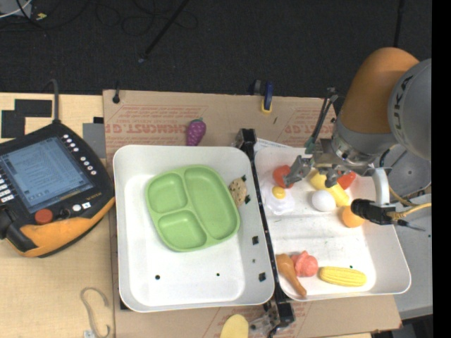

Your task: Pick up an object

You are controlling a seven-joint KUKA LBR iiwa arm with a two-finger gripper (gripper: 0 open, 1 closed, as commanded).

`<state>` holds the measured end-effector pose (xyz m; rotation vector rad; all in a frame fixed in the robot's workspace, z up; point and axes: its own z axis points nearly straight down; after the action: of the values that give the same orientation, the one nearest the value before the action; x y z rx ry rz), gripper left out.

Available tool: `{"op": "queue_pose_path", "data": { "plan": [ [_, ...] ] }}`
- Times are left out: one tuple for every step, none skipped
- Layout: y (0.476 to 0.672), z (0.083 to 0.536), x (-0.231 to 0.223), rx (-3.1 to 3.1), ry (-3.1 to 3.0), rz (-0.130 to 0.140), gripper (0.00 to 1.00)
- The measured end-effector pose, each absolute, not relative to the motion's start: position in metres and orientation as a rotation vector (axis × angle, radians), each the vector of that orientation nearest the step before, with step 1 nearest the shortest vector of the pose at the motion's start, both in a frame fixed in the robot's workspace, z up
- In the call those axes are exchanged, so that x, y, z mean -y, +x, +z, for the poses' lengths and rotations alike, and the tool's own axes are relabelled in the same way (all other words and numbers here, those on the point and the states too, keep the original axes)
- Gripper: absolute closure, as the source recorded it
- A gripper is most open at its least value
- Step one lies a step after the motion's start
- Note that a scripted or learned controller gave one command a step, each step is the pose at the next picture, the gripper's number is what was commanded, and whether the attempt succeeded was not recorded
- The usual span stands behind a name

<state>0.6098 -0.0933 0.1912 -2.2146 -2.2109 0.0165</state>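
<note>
Bench surface (pixel 176 122) is brown cardboard, carrying two shallow white bins side by side. Left bin (pixel 134 259) holds a green divided plate (pixel 192 208) with three compartments, lying tilted toward the bin's upper half; a small speckled piece (pixel 239 189) lies just beside the plate's right edge, near the bin wall. Right bin (pixel 384 266) holds the loose items.

Arm (pixel 384 97), grey with an orange section, reaches in from the right and hangs over the upper part of the right bin. Gripper (pixel 318 169) sits low above the cluster of items there; whether its fingers are spread or pressed together cannot be told from this angle, and nothing is seen to be pinched between them.

Handheld control pad (pixel 49 182) with a screen rests on the bench, well left of the bins.

Items in the right bin, upper cluster: a red piece (pixel 282 174) at the left, a yellow-and-white piece (pixel 279 197) just below it, a white ball (pixel 323 201), a yellow piece (pixel 337 191) touching the ball's upper right, and an orange ball (pixel 350 217) near the right wall. Lower cluster: an orange carrot-like piece (pixel 289 272), a pink piece (pixel 306 264) touching it, and a yellow corn cob (pixel 342 277) just beside them.

Purple item (pixel 196 132) lies on the cardboard above the left bin. Yellow item (pixel 235 325) lies below the bins at the front edge.
</note>
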Motion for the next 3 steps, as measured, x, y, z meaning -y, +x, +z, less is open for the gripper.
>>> {"op": "queue_pose_path", "data": {
  "plan": [
    [0.613, 0.200, 0.093, 2.220, -2.219, 0.003, 0.00],
    [0.608, 0.156, 0.093, 2.219, -2.217, 0.006, 0.00],
    [0.607, 0.092, 0.087, 2.219, -2.217, 0.005, 0.00]
  ]
}}
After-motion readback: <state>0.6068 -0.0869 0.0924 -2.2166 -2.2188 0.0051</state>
